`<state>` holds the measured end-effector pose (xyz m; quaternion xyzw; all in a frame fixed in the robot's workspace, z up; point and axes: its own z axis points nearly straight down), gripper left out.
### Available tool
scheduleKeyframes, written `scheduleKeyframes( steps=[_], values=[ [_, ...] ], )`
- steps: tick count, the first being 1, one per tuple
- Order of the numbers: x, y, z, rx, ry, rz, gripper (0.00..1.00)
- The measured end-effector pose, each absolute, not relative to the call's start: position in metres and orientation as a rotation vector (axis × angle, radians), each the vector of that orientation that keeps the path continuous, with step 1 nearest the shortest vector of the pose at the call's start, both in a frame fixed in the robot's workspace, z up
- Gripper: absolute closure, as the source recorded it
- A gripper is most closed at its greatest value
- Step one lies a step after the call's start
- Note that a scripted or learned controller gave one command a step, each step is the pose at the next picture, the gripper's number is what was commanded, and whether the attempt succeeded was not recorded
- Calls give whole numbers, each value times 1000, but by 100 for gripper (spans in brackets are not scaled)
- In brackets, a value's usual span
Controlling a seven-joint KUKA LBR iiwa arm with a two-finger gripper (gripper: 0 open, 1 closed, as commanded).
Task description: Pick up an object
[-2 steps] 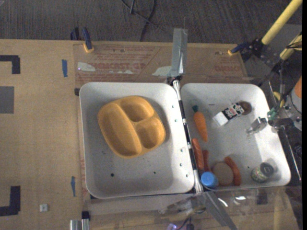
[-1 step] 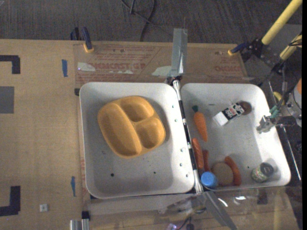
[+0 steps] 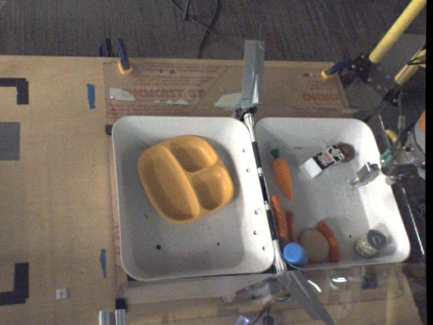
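From my remote seat I start at the near edge of the bench, where the right bin (image 3: 399,249) holds a cluster along its front wall: a blue cap (image 3: 294,254) sits in the near-left corner, touching a tan round item (image 3: 314,244), and just to the right of that lies a red-orange sausage-shaped piece (image 3: 329,240), tilted. Farther right along the same front wall stands a small jar with a dark lid (image 3: 371,242), well apart from the cluster. Against the divider side, 2 slim reddish pieces (image 3: 280,217) lie lengthwise beside each other. Moving back, a carrot (image 3: 282,177) with a green top lies near the divider, pointing toward the front. Beyond it, a small white carton with dark print (image 3: 327,159) lies tilted, touching a brown round object (image 3: 346,152) at its far end. The gripper (image 3: 365,175) reaches in from the right edge over this bin, at about the carton's depth and to its right; I see nothing between its fingers, and I cannot tell whether they are spread or closed. In the left bin (image 3: 128,202) I see 1 yellow divided plate (image 3: 185,177) with 3 compartments, sitting toward the far half. Behind both bins a cardboard sheet (image 3: 169,90) lies flat, with a blue-and-orange clamp (image 3: 120,53) at its far-left corner.
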<state>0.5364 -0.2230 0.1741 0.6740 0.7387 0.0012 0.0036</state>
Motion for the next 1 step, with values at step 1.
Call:
scheduleKeyframes(
  steps=[1],
  values=[
    [508, -197, 364, 2183, 2254, 1, 0]
  ],
)
